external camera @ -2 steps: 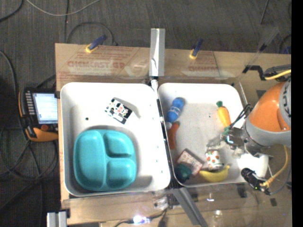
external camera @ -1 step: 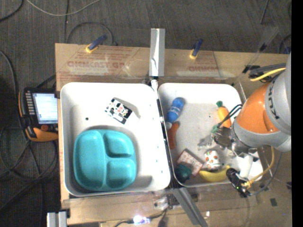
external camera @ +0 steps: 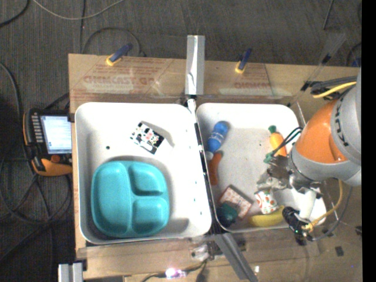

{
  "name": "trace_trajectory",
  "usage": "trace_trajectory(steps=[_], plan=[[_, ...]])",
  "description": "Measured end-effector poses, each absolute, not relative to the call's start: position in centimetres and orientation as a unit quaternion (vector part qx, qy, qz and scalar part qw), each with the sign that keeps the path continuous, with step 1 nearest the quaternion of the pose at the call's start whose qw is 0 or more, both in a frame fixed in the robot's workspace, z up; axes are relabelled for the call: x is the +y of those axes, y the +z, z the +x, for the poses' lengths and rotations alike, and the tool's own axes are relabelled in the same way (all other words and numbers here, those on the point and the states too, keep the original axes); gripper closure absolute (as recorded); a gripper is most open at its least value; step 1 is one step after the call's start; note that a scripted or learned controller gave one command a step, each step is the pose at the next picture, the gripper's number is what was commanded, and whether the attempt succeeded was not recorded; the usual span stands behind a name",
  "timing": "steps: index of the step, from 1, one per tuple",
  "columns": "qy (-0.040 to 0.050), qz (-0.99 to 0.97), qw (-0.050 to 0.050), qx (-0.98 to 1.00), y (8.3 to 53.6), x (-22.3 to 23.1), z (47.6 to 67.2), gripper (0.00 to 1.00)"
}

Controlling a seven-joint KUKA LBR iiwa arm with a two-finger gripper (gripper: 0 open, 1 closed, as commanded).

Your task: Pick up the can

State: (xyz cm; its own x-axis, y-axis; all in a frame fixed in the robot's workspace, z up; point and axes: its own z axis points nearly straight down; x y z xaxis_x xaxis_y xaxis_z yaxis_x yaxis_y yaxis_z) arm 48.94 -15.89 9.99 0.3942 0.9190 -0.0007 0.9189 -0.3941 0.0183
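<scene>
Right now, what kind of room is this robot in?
Probably a robot lab or test workshop. Two white bins sit side by side on a clamped wooden bench, loose cables trail over the carpet, and a handheld control screen lies beside the bench.

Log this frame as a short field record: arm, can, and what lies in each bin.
arm: grey with orange band, over the right bin's right side
gripper: low, beside the can, fingers unclear
can: small white one with red print, by the banana
right bin: blue bottle, carrot
left bin: teal divided tray, black-and-white card
</scene>
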Motion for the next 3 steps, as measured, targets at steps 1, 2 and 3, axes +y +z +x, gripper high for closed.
trace_trajectory(steps=[1, 2, 3], plan=[[-0.0003, 0.793, -0.001, 0.609, 13.4, -14.7, 48.4, 1.00], [-0.0007, 0.793, -0.001, 0.609, 13.4, -14.7, 48.4, 0.00], [-0.0020, 0.848, -0.002, 0.531, 13.7, -9.3, 48.3, 0.00]])
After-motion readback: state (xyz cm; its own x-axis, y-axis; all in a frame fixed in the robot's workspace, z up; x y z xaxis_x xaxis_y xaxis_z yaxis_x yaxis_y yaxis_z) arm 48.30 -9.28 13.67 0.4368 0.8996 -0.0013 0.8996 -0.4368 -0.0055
